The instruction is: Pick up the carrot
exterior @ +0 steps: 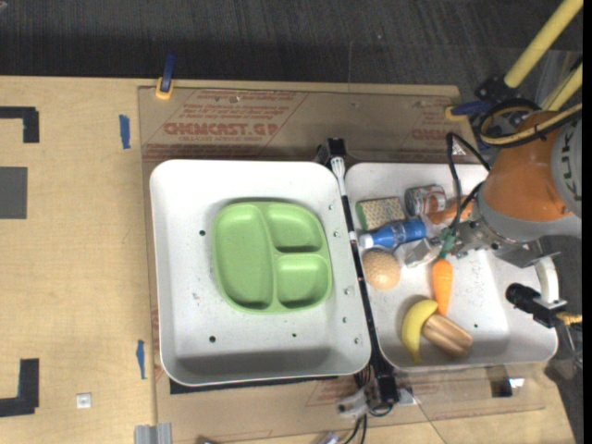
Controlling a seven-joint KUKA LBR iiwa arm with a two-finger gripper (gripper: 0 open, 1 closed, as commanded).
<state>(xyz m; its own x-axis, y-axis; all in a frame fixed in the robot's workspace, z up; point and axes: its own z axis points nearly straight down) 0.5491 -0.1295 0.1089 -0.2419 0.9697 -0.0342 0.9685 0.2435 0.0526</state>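
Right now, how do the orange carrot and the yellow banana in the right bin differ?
The orange carrot is slim, tapered and lies nearly straight; the yellow banana is thicker and curved. The carrot lies close under the arm; the banana lies nearer the bin's front, touching a tan wooden cylinder. Both rest on the white bin's floor.

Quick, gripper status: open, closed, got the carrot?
Gripper: cannot be told whether open or closed. It sits just above the top end of the carrot, which lies on the floor of the right bin, not visibly held.
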